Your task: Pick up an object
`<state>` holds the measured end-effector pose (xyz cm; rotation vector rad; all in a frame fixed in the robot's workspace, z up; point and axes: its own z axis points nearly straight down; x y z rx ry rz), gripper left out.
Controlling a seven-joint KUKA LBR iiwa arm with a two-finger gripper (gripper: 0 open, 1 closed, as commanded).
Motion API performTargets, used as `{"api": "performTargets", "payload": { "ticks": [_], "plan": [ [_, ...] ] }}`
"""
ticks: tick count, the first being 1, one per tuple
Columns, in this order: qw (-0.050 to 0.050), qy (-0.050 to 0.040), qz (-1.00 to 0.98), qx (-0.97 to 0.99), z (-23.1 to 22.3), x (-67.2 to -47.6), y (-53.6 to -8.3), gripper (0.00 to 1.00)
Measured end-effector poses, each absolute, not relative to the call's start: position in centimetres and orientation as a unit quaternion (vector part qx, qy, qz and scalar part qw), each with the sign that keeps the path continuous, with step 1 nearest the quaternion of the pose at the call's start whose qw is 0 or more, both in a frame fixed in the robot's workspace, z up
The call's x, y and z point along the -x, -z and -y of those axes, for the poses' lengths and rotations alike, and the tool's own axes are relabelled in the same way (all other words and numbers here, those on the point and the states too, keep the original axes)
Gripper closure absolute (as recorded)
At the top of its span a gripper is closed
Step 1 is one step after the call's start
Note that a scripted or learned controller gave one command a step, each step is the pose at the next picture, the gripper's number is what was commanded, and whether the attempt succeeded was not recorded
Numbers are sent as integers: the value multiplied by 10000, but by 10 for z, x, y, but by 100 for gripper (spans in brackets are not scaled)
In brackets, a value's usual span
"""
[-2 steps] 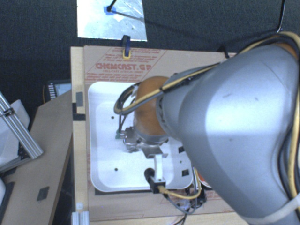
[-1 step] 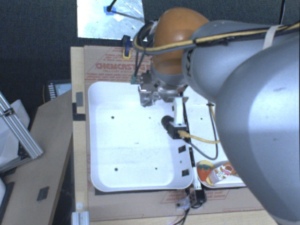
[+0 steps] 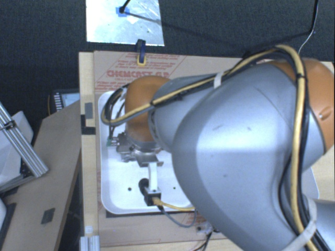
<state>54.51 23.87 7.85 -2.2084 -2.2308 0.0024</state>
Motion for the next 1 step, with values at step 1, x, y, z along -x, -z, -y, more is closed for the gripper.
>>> {"api": "performTargets", "payload": {
  "ticks": [1],
  "plan": [
    [-55, 85, 7062, 7079, -179, -587, -306, 100]
  ]
}}
